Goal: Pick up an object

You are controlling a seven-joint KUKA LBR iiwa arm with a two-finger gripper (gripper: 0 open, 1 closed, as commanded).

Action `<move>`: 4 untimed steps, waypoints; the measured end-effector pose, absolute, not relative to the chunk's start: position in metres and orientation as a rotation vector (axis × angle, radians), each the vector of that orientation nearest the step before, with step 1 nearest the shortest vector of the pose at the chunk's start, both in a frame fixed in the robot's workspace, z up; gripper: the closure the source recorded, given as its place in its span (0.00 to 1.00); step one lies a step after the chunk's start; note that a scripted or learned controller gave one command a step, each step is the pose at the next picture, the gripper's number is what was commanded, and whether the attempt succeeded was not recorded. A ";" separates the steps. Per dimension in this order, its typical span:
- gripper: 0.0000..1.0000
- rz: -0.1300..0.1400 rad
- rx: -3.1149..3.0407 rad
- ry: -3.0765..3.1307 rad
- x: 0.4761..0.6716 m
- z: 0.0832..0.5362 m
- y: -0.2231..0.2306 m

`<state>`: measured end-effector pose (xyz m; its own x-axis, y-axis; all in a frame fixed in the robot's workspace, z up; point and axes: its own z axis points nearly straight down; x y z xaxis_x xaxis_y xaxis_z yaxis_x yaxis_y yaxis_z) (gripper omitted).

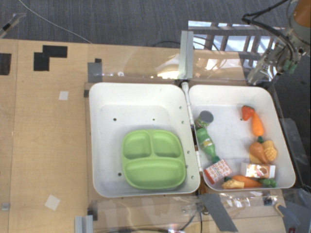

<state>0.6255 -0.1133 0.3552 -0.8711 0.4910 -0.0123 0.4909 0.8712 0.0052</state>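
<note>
The right bin (228, 98) holds several toy foods. A green bottle (206, 141) lies by its left wall, with a grey disc (206, 116) just above it. An orange carrot (255, 123) lies at the right, and an orange-yellow piece (265, 151) sits below it. Along the front lie a red-and-white box (217, 170), a small carton (258, 170) and another carrot (244, 182). My gripper (258, 73) hangs above the far right edge of this bin, apart from every object, with nothing seen in it.
A green divided plate (153, 159) lies in the left bin (112, 106). A metal frame (218, 42) stands behind the bins, close to the gripper. A thin ridge (189, 125) separates the bins. Wooden bench top (43, 144) stretches to the left.
</note>
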 end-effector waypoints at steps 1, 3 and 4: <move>1.00 0.004 0.861 3.003 0.652 0.441 -0.122; 1.00 0.003 1.061 2.945 0.654 0.356 -0.188; 1.00 0.003 1.093 2.949 0.587 0.246 -0.121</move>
